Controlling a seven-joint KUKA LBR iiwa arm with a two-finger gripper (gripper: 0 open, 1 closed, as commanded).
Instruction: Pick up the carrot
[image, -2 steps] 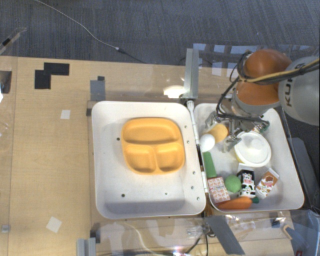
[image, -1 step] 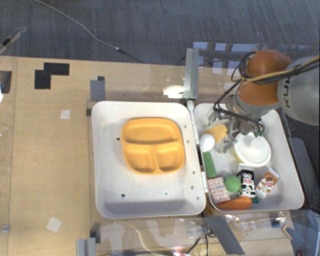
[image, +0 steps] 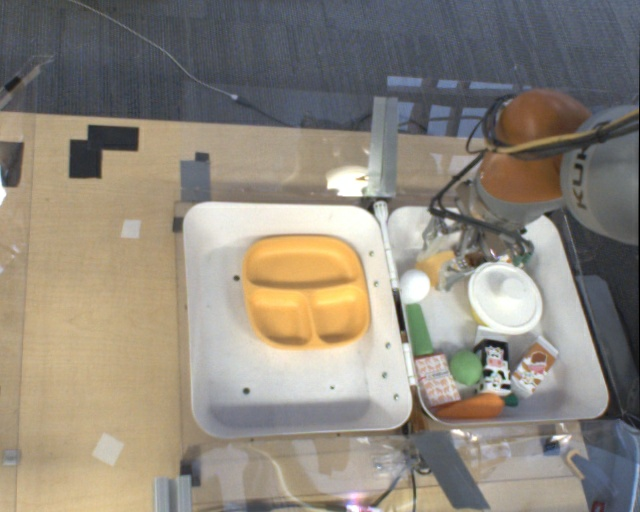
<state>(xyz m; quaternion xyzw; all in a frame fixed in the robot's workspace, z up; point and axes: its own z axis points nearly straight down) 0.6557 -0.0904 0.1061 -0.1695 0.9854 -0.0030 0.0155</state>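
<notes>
From the camera view, the carrot lies flat along the near edge of the right bin, touching a green ball. The gripper hangs over the bin's far end, well apart from it, grip state impossible to tell. It looks light, stiff, probably slick; pinch across its thick middle.

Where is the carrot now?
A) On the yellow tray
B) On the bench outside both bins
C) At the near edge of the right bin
C: the carrot lies at the near edge of the right bin, beside a green ball.
</notes>
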